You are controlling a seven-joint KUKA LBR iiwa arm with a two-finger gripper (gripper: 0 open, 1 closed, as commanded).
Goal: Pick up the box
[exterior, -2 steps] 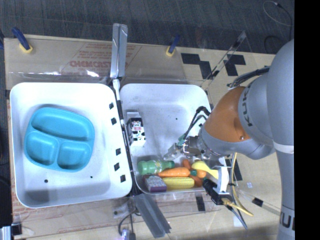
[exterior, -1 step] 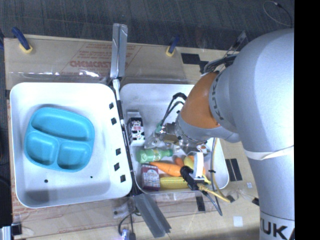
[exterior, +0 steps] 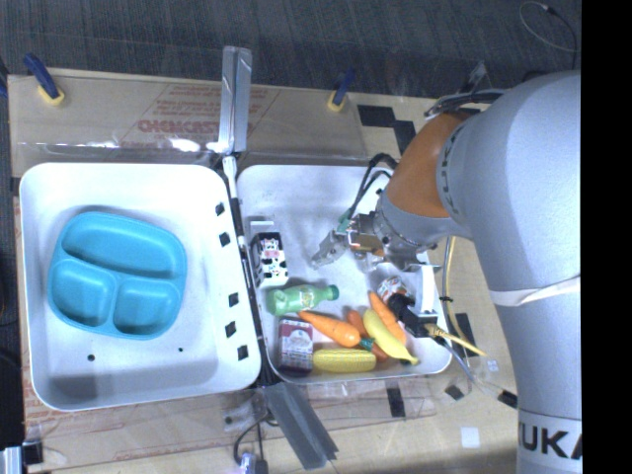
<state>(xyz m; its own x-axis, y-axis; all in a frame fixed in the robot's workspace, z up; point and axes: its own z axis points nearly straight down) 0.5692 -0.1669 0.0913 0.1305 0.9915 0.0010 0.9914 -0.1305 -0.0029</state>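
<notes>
Box (exterior: 269, 259) close by left wall of right bin (exterior: 296, 181), cow-patterned, with green bottle (exterior: 302, 297) lying just below; gripper (exterior: 330, 251) near on the right, apart from box, nothing seen in its grasp; spread or pressed together, impossible to tell. Likely trouble: closing too far right and catching air; shoving box against wall and tipping it; clipping bottle, close enough to roll; taking red pack (exterior: 294, 343), wedged beside carrot (exterior: 332, 328) and banana (exterior: 387, 334), for the target.

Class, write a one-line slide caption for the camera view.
Claw hovers in the right bin above the box, bottle and carrot.
</notes>
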